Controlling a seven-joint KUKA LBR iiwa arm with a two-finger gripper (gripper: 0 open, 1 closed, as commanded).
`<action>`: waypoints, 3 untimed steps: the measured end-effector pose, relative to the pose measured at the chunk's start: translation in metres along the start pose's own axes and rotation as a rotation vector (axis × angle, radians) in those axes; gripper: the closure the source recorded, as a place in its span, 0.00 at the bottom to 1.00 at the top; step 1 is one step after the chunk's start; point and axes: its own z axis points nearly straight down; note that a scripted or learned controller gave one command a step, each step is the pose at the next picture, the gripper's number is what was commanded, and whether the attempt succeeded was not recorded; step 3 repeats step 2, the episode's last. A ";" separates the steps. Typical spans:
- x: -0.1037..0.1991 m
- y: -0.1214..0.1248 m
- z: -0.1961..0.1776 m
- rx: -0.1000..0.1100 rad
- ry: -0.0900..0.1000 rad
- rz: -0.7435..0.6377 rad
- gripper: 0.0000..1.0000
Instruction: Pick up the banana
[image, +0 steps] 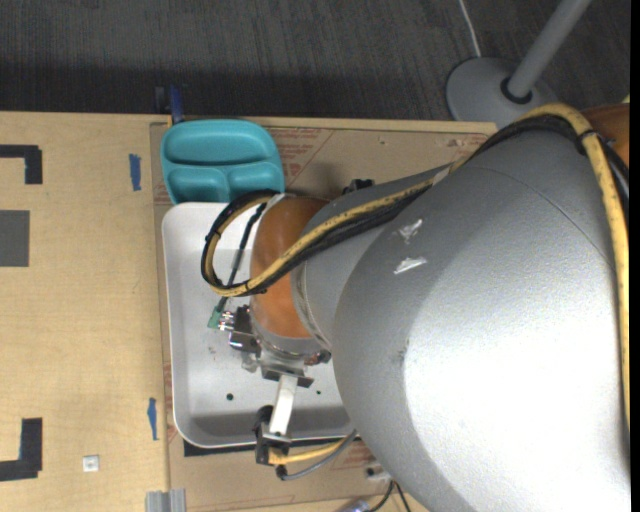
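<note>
The arm (470, 330) takes up most of what you see, sweeping in from the right and hiding everything on that side of the gripper (262, 358). The tan surface (80, 300) stretches out well to the gripper's left. Beneath the gripper lies a white bin (190, 330); you can see its floor to the left of the gripper and just in front of it, and that stretch holds only a couple of tiny dark specks (230, 397). A teal tray (222, 160) sits beyond the gripper, touching the bin's far rim. The orange band (275, 270) rises directly above the gripper, which hangs low over the bin's floor.

You cannot tell whether the gripper is spread or pressed together, since the wrist covers it from this angle. Nor can you tell where the banana lies; if it is in this bin, it is hidden under the wrist or the arm.

Judge the task as unfinished: the reach into the bin looks made, but no grasp is confirmed, and the lift is left.
</note>
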 end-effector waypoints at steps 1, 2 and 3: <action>0.001 0.000 -0.010 0.000 0.000 -0.001 1.00; -0.003 0.000 -0.080 0.002 -0.006 -0.345 1.00; -0.003 0.000 -0.080 0.002 -0.006 -0.345 1.00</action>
